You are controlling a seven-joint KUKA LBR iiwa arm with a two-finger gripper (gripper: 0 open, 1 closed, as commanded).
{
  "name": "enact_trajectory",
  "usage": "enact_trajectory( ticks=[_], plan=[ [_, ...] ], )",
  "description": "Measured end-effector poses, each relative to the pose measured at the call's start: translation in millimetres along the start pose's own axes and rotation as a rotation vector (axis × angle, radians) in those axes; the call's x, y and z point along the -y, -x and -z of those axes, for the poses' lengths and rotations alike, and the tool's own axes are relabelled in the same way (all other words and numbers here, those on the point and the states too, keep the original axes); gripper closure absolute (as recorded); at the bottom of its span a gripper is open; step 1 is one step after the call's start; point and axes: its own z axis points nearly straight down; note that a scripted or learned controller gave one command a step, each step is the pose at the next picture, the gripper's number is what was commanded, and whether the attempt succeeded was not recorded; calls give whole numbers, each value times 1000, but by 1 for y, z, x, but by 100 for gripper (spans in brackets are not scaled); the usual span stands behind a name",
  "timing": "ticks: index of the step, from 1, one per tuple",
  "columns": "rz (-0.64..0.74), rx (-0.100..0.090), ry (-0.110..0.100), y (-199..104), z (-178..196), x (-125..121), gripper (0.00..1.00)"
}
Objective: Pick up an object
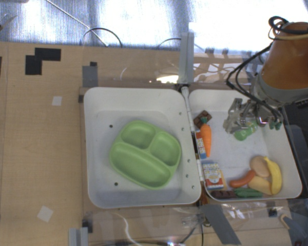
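Reaching in from the right, the arm [290, 55] hangs over the far part of the right bin [277, 196], its fingers [241, 118] down just above a small green item [244, 134] that lies touching or nearly touching them; whether they are released or clenched I cannot tell. Along that bin's left wall lie a brown block [202, 119], a carrot [206, 139] and a small carton [212, 175]. At its near right corner sit a banana [275, 174], a pale round piece [259, 164], a sausage [242, 179] and a green pod [248, 192], bunched together. A green divided plate [145, 154] rests in the left bin [92, 152] on the surface [36, 152].
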Motion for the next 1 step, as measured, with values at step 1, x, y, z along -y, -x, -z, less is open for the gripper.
enact_trajectory(
  ticks=[1],
  plan=[
    [6,10,0,3,13,-2,100]
  ],
)
